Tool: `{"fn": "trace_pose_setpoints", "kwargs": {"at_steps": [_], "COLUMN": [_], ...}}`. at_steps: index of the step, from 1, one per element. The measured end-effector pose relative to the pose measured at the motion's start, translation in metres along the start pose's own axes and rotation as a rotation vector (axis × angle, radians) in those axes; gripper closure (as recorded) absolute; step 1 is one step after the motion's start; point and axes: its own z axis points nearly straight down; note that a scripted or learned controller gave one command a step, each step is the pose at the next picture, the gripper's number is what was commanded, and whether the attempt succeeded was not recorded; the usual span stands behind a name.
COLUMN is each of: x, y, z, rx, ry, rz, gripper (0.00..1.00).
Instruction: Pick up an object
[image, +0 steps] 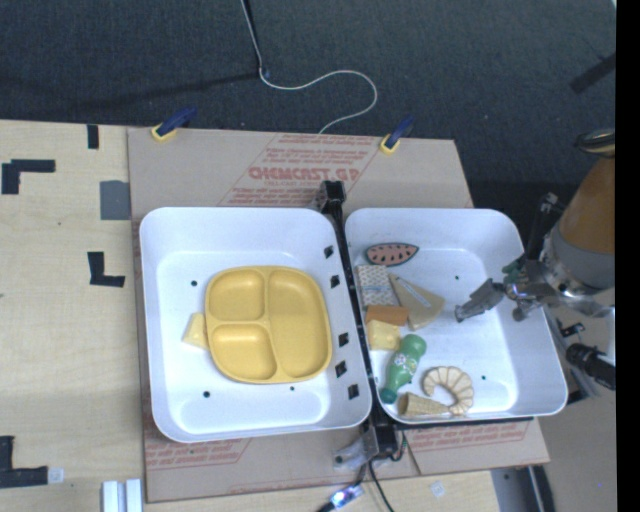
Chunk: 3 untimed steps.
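Gripper (468, 311) over right bin (500, 235) — finger state unclear — toy food nearby, yellow plate (268, 323) in left bin (170, 240).

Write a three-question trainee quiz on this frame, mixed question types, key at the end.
1. True or false: the yellow divided plate lies in the right bin.
2. Which item lies nearest the bench's front edge? A) watermelon slice B) croissant C) green bottle
3. Fill in: the gripper hangs over the ____ bin.

Key: 1. False, it lies in the left bin. 2. B. 3. right.
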Motion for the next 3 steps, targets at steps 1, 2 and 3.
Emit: {"fn": "trace_pose_setpoints", "kwargs": {"at_steps": [1, 2, 3], "x": [0.0, -0.007, -0.007], "y": [-0.002, 0.0, 0.0], "z": [0.044, 0.094, 0.111], "rx": [0.004, 0.004, 0.0], "ry": [0.001, 0.001, -0.001], "rz": [0.0, 0.0, -0.001], "gripper": [0.0, 0.0, 0.0]}}
